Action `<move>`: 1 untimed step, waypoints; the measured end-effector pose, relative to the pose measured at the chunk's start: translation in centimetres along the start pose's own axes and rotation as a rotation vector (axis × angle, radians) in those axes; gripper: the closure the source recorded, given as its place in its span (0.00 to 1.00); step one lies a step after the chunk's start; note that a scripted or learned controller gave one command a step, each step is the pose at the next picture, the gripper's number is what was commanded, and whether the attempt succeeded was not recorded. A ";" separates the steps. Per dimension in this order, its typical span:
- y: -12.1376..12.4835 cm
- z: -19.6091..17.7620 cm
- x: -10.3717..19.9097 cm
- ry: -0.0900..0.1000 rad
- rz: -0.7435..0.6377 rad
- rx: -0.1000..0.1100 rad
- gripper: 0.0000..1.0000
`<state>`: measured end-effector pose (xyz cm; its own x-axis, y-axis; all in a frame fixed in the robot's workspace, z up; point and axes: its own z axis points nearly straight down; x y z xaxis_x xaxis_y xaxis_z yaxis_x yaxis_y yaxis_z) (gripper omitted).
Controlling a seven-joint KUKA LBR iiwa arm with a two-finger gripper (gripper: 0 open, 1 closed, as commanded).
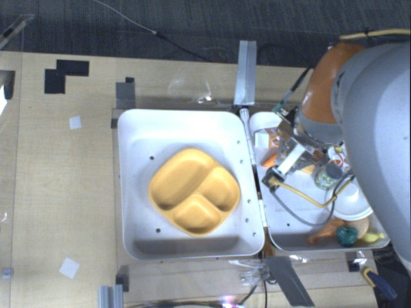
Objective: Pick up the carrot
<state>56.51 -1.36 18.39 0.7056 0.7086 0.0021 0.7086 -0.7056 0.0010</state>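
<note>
The arm reaches into the right bin (282,236) from the right, and its wrist covers much of that bin. The gripper (277,147) is low over the bin's back left part, near the wall shared with the left bin. A bright orange thing, which I take for the carrot (270,160), shows in small bits just left of and under the gripper. Most of it is hidden by the wrist. Whether it sits between the fingers is hidden from view.
A yellow divided plate (194,190) lies in the left bin (138,140). At the right bin's front lie a tapered orange-brown thing (324,232), a teal ball (347,236) and a yellow piece (374,239). A white dish (353,205) sits under the arm.
</note>
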 end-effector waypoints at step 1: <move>-4.0 0.0 -7.1 -0.002 0.264 0.001 0.00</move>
<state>48.69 -3.58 18.39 0.8662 0.4997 0.0004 0.4997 -0.8662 -0.0006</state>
